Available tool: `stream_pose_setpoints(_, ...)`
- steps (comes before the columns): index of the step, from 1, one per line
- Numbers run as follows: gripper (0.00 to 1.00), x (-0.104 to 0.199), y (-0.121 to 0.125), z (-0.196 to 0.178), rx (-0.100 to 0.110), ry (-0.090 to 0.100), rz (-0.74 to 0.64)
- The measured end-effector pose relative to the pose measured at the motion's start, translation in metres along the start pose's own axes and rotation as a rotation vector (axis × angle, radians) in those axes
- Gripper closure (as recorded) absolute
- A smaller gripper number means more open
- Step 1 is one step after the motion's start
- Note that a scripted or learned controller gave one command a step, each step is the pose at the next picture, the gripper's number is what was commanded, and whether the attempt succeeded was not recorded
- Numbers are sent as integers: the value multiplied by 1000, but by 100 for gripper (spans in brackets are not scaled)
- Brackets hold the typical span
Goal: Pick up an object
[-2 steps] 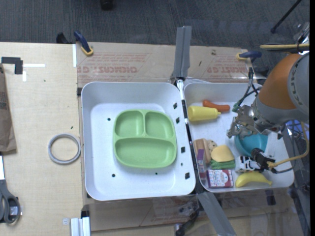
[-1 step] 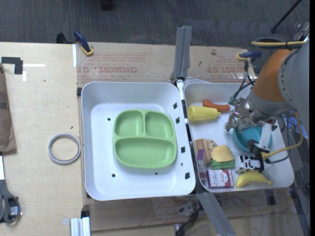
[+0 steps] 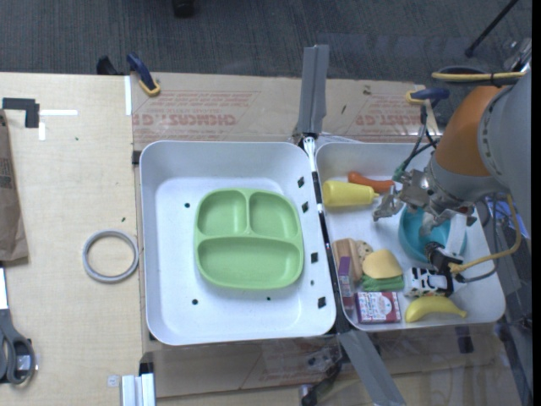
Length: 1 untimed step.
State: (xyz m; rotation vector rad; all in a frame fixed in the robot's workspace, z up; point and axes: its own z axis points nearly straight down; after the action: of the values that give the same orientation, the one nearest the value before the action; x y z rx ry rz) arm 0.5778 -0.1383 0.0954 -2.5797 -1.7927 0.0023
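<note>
The right bin [image 3: 486, 299] holds several small things. A yellow corn-like toy [image 3: 347, 194] and an orange carrot [image 3: 370, 179] lie at its back left. A teal cup [image 3: 416, 242] stands in the middle. A yellow round piece [image 3: 382, 264], a brown bread piece [image 3: 350, 250], a pink box [image 3: 378, 306], a banana [image 3: 433, 309] and a black-and-white toy [image 3: 427, 280] lie toward the front. My gripper [image 3: 411, 213] hangs just over the teal cup's back rim, open, with nothing seen between its fingers.
In the left bin [image 3: 161, 294] lies a green divided plate [image 3: 249, 238]. On the bench to the left are a grey tape ring [image 3: 110, 255], scissors [image 3: 13, 358] and a brown bag [image 3: 10, 201]. A blue clamp [image 3: 144, 73] grips the cardboard behind the bins.
</note>
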Motion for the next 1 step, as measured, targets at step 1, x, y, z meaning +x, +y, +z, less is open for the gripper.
stream_pose_setpoints(1,0,-32,-39,4,3,2,-70)
